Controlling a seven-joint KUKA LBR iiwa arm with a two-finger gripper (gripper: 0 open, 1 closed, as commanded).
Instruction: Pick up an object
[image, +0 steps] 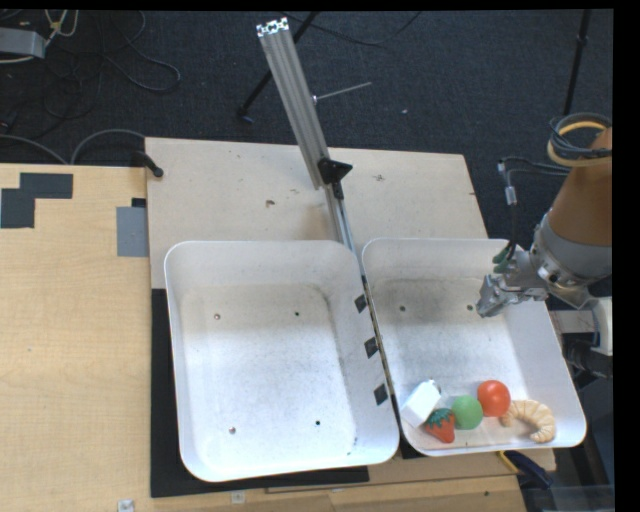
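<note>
The bench (300, 185) carried two shallow white bins side by side. The left bin (200, 280) lay beside the right bin (440, 262), their inner rims touching along a line with small black clips. A long metal bar (300, 110) slanted down from the top of the view toward the seam between the bins.

The arm (585, 215), with its orange band above the wrist, reached in from the right over the right bin's far right side. Its claw (490, 300) hung low over the bin floor near the right wall, well apart from the objects; whether it was open or closed could not be told, and nothing showed between its tips.

The objects sat clustered along the near edge of the right bin. A curled tan pastry (532, 418) lay at the right end, just beside a red ball (493, 396). A green ball (467, 411) sat next to that, then a white block (421, 400), with a small strawberry (441, 426) in front of them.
</note>
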